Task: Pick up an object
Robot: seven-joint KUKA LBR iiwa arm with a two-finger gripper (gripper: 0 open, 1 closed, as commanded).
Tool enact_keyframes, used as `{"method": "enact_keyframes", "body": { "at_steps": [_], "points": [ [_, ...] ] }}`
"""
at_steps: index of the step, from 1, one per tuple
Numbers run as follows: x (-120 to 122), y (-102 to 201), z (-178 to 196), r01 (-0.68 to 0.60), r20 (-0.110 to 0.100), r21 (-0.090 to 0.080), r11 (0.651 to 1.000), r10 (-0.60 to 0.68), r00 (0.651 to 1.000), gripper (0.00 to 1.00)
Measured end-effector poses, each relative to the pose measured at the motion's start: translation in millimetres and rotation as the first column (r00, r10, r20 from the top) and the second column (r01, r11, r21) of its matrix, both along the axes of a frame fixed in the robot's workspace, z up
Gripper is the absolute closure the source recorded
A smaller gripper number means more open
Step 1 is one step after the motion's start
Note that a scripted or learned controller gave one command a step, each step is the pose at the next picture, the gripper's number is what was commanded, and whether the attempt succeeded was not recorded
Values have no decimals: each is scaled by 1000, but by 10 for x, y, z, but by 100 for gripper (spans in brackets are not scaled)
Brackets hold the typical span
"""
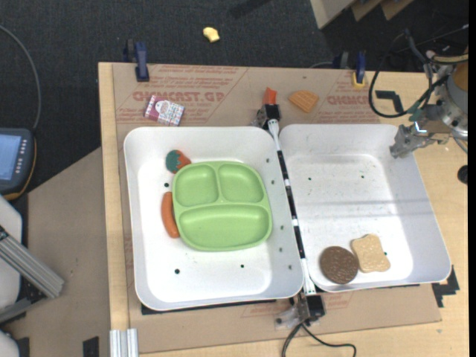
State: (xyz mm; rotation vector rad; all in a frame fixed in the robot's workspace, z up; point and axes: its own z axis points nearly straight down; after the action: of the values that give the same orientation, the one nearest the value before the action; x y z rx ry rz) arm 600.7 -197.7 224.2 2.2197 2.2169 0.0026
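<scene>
Two shallow white plastic bins: left bin (pixel 149 274), right bin (pixel 357 192), smooth, speckled with dark dots. Left bin holds a green three-compartment tray (pixel 221 204), glossy with rounded corners, an orange carrot-like piece (pixel 169 216) touching its left edge, and a small green-orange item (pixel 177 161) at its top left. Right bin's near corner: a brown round cookie (pixel 338 264) touching a tan toast-shaped piece (pixel 370 253). Gripper (pixel 405 141) hangs at the right bin's far right rim, well apart from both; jaw state can't tell. Judgement: move toward the near corner, drop straight over the cookie, straddle its edges.
</scene>
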Motion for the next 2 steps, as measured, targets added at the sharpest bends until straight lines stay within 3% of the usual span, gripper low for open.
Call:
{"method": "enact_keyframes", "body": {
  "at_steps": [1, 2],
  "points": [
    [179, 344, -455, -5, -8, 4, 1000, 5, 1000, 100],
    [177, 326, -429, -2, -5, 2, 1000, 2, 1000, 0]
  ]
}}
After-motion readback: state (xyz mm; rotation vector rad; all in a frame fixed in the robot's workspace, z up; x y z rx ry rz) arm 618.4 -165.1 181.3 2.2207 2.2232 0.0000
